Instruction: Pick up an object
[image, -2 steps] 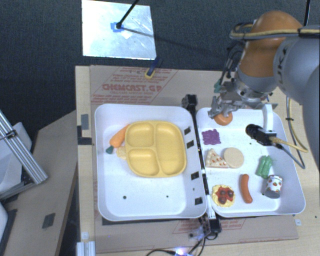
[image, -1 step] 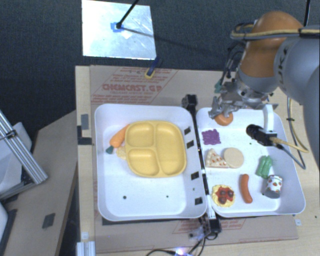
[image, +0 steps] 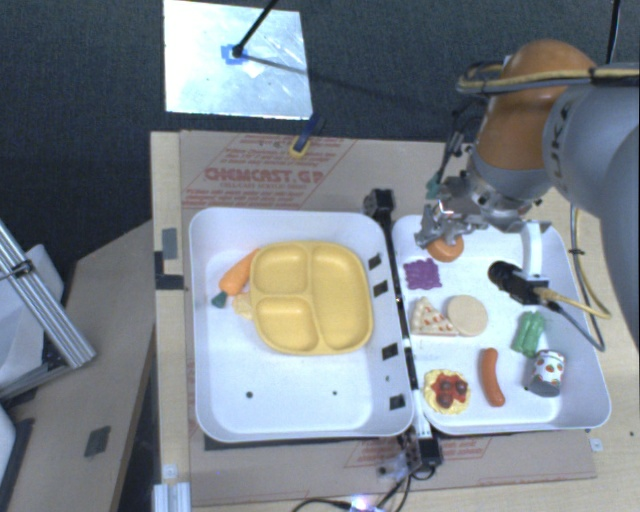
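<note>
Hovering at the right bin's (image: 600, 400) far end, the gripper (image: 440, 232) pinches an orange object (image: 446, 248).

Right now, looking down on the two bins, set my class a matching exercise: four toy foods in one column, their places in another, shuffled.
Things:
1. carrot
2. pizza slice
3. sausage
4. purple grapes

Places:
A. right bin, just above the pizza slice
B. left bin, at the yellow tray's left edge
C. right bin, right of the spaghetti plate
D. right bin, left of the round cracker

Pairs: 1-B, 2-D, 3-C, 4-A
</note>
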